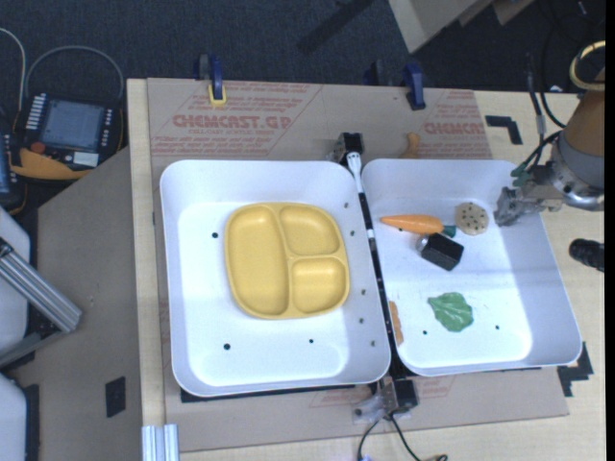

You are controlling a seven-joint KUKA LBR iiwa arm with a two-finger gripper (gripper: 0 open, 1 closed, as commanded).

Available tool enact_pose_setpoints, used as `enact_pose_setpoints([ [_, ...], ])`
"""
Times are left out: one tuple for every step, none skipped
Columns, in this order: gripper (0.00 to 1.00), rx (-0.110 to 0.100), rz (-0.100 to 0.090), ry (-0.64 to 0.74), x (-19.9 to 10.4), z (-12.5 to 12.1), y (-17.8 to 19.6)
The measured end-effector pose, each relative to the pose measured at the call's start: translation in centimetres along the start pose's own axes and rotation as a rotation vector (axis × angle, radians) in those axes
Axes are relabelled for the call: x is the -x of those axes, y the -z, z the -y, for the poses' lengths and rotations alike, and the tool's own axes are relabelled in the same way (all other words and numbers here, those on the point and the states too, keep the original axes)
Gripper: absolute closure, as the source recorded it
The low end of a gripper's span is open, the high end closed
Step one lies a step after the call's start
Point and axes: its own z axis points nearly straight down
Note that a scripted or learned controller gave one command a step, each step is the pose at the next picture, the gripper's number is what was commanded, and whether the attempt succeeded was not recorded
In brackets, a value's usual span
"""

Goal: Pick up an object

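Brown board covers the bench under two white bins, the left bin holding a yellow divided plate, the right bin holding a carrot, black block, spotted round cookie and green leaf, while the gripper hangs just beside the cookie, its state impossible to tell.

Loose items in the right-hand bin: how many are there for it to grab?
4. An orange carrot lies at the upper left, a round cookie to its right, a black block just below them, and a green leaf nearer the front. Nothing seems hidden.
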Motion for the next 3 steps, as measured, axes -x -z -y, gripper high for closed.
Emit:
enact_pose_setpoints([
  [1.00, 0.002, 0.000, 0.002, -0.6, 0.5, 5.8],
  [1.00, -0.001, -0.001, 0.002, -0.6, 0.4, 8.4],
  [1.00, -0.008, -0.005, 0.006, -6.3, -0.4, 7.4],
])
